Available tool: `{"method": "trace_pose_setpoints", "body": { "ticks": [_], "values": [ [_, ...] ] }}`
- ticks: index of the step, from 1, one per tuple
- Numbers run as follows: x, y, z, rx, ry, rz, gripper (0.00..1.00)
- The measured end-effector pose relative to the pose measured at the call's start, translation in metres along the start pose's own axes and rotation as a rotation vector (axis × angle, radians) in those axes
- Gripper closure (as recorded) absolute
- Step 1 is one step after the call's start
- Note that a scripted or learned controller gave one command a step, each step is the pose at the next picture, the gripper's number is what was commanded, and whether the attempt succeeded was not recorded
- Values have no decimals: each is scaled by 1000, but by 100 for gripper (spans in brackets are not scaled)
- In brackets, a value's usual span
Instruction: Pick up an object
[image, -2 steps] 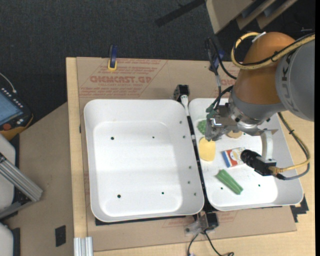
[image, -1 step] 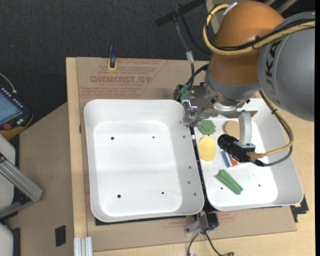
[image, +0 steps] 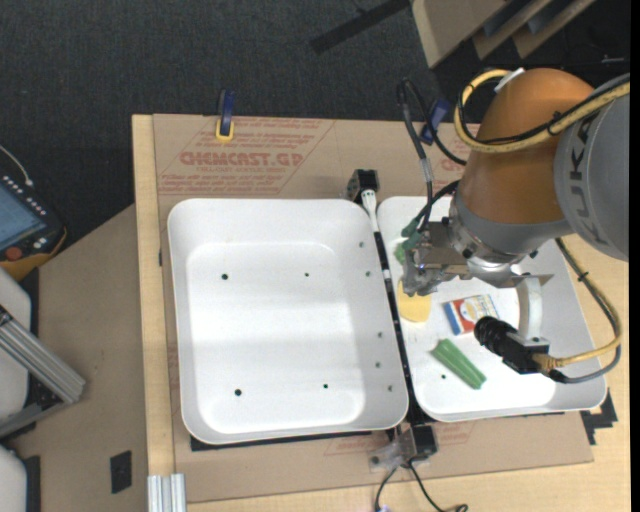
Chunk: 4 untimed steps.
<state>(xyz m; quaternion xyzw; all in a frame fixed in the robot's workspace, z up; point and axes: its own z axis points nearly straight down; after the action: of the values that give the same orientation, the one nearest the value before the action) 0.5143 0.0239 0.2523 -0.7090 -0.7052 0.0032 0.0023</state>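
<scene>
A bench topped with brown cardboard sheet (image: 260, 155) printed with red lettering carries two shallow white bins touching side by side, the left bin (image: 200, 330) larger in view, the right bin (image: 500, 400) partly hidden.

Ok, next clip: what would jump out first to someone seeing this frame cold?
Most striking is the arm with its big orange band, coming in from the right and bent low over the right bin. Its tool sits just above a yellow object near that bin's left wall, with a green block and a small red-and-blue card close by. The left bin shows bare white floor.
</scene>
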Motion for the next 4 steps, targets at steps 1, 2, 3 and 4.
{"method": "trace_pose_setpoints", "body": {
  "ticks": [1,2,3,4],
  "values": [
    [10,24,-25,-13,1,-7,100],
    [-43,-17,-14,-2,2,0,100],
    [36,15,-15,-11,4,-14,100],
    [25,-33,-116,-19,4,-7,100]
  ]
}}
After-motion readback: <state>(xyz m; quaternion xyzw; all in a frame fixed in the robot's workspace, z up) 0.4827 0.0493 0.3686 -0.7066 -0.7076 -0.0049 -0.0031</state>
